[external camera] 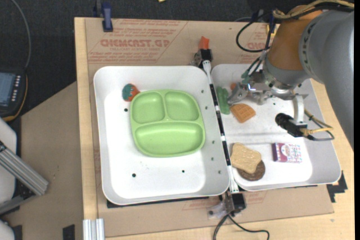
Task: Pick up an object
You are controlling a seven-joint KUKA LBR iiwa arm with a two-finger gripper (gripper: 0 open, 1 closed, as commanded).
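Currently my gripper [251,91] hovers low in the right bin [320,174], at twelve o'clock of the orange cracker [243,113]; finger state: can't tell. Positioned near it, probably targeting that piece.

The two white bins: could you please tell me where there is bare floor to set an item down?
Left bin: open floor in front of the green divided plate and along its left. Right bin: a bare patch between waffle, sandwich and purple packet. Its far end is crowded under the gripper.
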